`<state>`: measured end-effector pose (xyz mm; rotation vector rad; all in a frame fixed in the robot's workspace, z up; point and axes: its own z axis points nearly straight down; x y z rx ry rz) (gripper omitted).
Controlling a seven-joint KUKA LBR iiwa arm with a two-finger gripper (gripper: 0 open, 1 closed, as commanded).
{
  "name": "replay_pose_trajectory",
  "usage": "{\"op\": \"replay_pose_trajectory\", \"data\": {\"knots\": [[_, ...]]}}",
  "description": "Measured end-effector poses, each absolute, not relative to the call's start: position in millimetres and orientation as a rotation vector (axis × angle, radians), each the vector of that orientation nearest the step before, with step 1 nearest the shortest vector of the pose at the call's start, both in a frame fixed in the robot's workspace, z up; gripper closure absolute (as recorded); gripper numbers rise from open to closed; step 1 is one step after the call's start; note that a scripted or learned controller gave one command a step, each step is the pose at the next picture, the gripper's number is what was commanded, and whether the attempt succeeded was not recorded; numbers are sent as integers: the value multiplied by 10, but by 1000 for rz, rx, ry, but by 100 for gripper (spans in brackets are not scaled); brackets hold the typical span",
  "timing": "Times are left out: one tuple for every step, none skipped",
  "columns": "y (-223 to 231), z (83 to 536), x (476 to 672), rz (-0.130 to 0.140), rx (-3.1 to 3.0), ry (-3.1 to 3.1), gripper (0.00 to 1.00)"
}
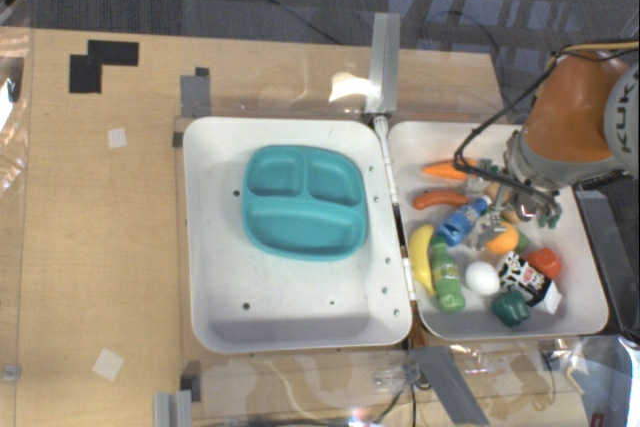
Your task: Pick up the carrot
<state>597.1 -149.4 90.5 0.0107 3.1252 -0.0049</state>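
1. The grey arm with its orange band (570,120) reaches in over the right-hand bin (590,310), and its gripper (497,215) hangs low among the toys there.
2. Whether the fingers are spread or closed I cannot tell; the wrist and the clutter hide them from this angle.
3. The carrot (443,171) lies just up and to the left of the fingers, near the bin's far left part, pointing leftward. It sits apart from them, not in their grasp.
4. Just below the carrot lies a red sausage-shaped toy (438,199), also left of the fingers.
5. A blue bottle-like toy (462,222) lies right beside the fingers on their left.
6. An orange-yellow piece (503,240) lies directly beneath the fingers.
7. Further down and left are a yellow banana (421,256) and a green bottle (447,281); a white ball (482,277) rests beside them.
8. Down and right of the fingers sit a black-and-white patterned carton (524,275), a red-orange piece (545,263) and a dark green piece (510,308).
9. Well to the left, the other bin (215,315) holds a teal divided plate (303,201).
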Motion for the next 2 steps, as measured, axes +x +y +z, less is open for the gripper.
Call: {"op": "replay_pose_trajectory", "data": {"knots": [[-1216, 894, 5740, 0, 344, 3109, 0], [-1611, 894, 5296, 3, 977, 2971, 0]]}}
